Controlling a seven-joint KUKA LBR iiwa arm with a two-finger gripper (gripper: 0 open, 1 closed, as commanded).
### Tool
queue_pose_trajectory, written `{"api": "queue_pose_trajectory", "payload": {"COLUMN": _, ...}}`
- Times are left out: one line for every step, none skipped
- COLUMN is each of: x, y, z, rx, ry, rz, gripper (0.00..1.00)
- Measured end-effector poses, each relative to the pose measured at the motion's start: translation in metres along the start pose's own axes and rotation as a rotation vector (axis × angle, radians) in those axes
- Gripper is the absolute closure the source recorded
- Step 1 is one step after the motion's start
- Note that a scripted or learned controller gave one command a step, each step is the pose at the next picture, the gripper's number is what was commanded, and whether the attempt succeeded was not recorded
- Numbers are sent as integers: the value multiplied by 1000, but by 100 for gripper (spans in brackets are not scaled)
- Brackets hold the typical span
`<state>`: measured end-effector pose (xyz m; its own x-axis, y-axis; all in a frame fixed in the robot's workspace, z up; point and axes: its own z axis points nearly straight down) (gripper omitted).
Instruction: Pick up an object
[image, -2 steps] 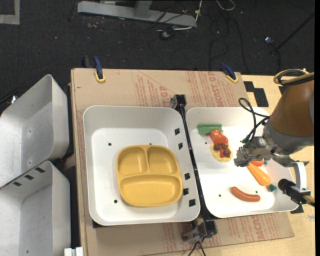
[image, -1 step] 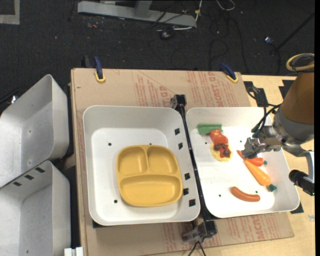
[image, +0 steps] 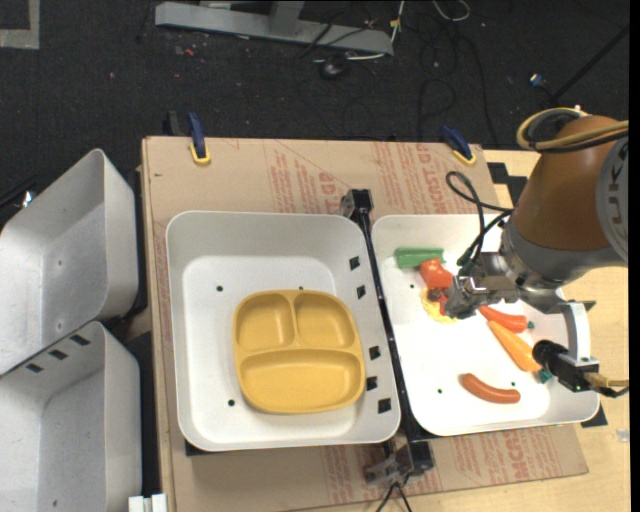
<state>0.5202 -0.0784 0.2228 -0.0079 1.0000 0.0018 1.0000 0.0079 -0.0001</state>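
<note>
The right bin (image: 440, 405) holds several toy foods. A green piece (image: 417, 257) lies at the back, a red-orange piece (image: 434, 272) just below it, and a yellow piece (image: 436, 304) beside that. An orange carrot (image: 513, 346) and a red-orange piece (image: 505, 319) lie further right, and a sausage (image: 489, 389) lies near the front. My gripper (image: 458, 300) hangs low over the yellow and red-orange pieces, its tips close to them. I cannot make out a clear grip on anything.
The left bin (image: 190, 300) holds a yellow divided tray (image: 298, 350). A black divider runs between the bins. The arm's orange band (image: 570, 190) and cables cover the right bin's back right corner. White containers stand off the bench at the left.
</note>
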Motion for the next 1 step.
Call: {"api": "queue_pose_trajectory", "payload": {"x": 52, "y": -6, "z": 1, "rx": 1, "ry": -1, "rz": 2, "gripper": 100}}
